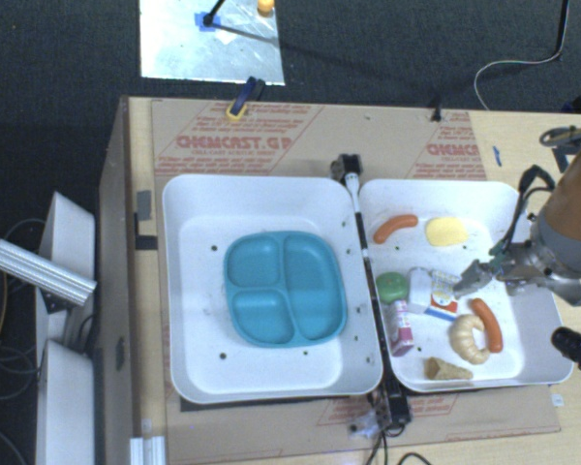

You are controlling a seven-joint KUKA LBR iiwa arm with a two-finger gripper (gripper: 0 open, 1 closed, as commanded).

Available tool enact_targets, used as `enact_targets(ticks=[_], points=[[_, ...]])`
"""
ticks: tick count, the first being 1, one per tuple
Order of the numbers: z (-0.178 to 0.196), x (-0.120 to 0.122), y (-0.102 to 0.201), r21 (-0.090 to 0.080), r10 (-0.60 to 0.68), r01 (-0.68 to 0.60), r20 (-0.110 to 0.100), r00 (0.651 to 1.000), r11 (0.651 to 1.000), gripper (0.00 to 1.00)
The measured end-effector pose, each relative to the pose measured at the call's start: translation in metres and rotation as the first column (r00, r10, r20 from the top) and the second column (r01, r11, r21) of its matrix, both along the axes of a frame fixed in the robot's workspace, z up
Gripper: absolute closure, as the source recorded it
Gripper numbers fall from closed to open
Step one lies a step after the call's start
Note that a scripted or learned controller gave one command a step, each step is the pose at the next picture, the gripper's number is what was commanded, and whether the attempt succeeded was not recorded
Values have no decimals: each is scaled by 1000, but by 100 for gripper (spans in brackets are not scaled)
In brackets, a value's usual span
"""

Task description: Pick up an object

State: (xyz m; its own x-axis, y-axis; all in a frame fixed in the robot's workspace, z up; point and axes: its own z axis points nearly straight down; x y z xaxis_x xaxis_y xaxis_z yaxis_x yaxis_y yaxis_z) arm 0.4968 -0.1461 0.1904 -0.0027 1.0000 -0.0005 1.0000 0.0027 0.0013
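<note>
Reaching in from the right, the grey arm with its orange band hangs over the right-hand shallow white bin, and its tool sits low above the middle of that bin, pointing left. Whether the tool is open or closed cannot be told at this size, and nothing can be made out in its grip.

Just left of the tool lies a small white packet with a red and blue end, touching or nearly touching the tool's tip. A round green object rests beside the packet near the bin's left wall, and a slim pink and dark tube-like item lies below it. Toward the far side of the bin, an orange-red sausage-shaped toy and a yellow lemon-like lump sit near each other. Below the tool, a second red sausage-shaped toy lies next to a pale beige curved pastry-like piece, the two touching. A tan wedge-shaped piece rests by the near wall.

The left-hand shallow white bin carries a blue plastic divided plate with four compartments. Both bins stand side by side on the brown cardboard-covered desk.
</note>
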Motion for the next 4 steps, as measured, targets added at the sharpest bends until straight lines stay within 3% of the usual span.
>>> enact_targets(ticks=[1,2,3,4], points=[[-103,-8,-42,-2,-3,3,5,1000,1000,0],[-92,-8,-42,0,-1,1,5,1000,1000,100],[11,6,18,0,1,-1,3,1000,1000,100],[38,32,78,1,1,-1,1,1000,1000,100]])
